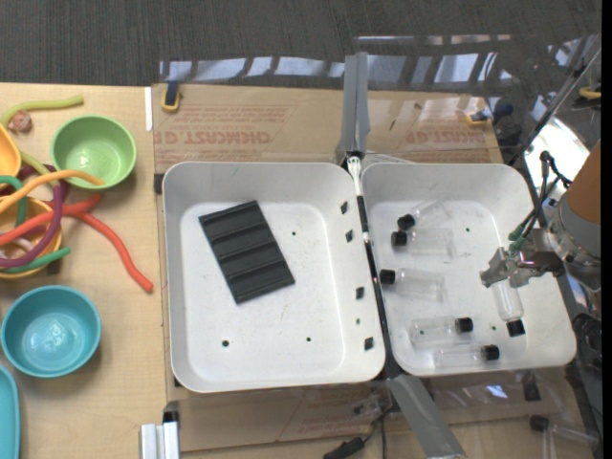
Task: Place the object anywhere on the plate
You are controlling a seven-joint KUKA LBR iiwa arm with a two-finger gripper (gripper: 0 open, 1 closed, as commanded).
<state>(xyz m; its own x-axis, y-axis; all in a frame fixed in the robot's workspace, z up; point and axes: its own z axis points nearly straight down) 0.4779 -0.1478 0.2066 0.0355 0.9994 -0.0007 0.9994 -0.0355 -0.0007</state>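
The camera view shows two white bins side by side. In the left bin (191, 352) lies a dark ribbed plate (246, 251), flat and turned a little at an angle, with nothing on it. The right bin (459, 185) holds several clear plastic bottles with black caps, lying on their sides and hard to see against the white floor.

The gripper (505, 271) comes in from the right and is low over the right part of this bin. One bottle (509, 304) lies directly under it, its black cap (516, 328) pointing to the near wall. The gripper seems to touch the upper end of this bottle, but I cannot tell how wide it is open or if it has hold of anything, because the metal parts and the clear plastic mix together here.

So the object is in the right bin, well apart from the plate, and I judge the task to be at the picking step.

Several things could go wrong. The bottle is round and smooth, so it may roll or slip out during closing. It is transparent, so the program may misjudge its position. The carry must pass over the divider (363, 256) between the bins, and a weak grasp could drop the bottle there.
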